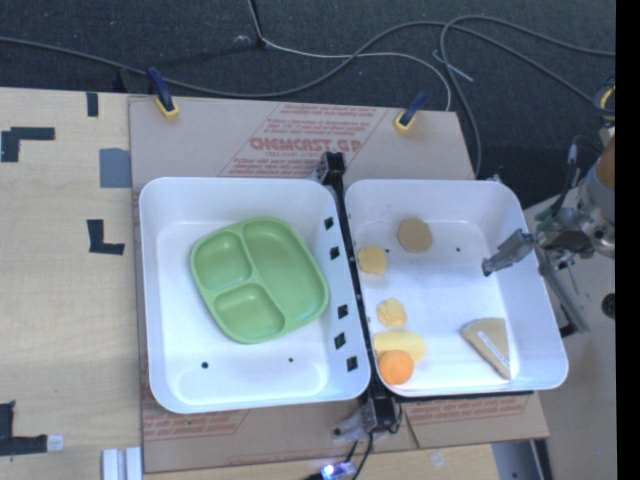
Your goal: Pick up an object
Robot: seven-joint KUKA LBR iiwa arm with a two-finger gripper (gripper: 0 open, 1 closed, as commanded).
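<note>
Hovering hand [505, 253] at bin's right rim, wedge [487, 345] below

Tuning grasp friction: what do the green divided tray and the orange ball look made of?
Green three-compartment tray: likely moulded plastic, smooth matte, uniform colour, rounded edges. Small orange ball: looks smooth, maybe plastic or foam toy fruit; too small to tell.

White bins: 2, side by side, left bin [160, 298] and right bin [530, 298].
Green divided trays: 1 [260, 278], three compartments.
Tan round pieces: 1 [414, 235].
Yellow pieces: 3 [372, 260], [392, 313], [400, 343].
Orange balls: 1 [397, 368].
Tan wedges: 1 [488, 346].
Clamps on the cardboard: 2 [160, 93], [410, 113].
</note>
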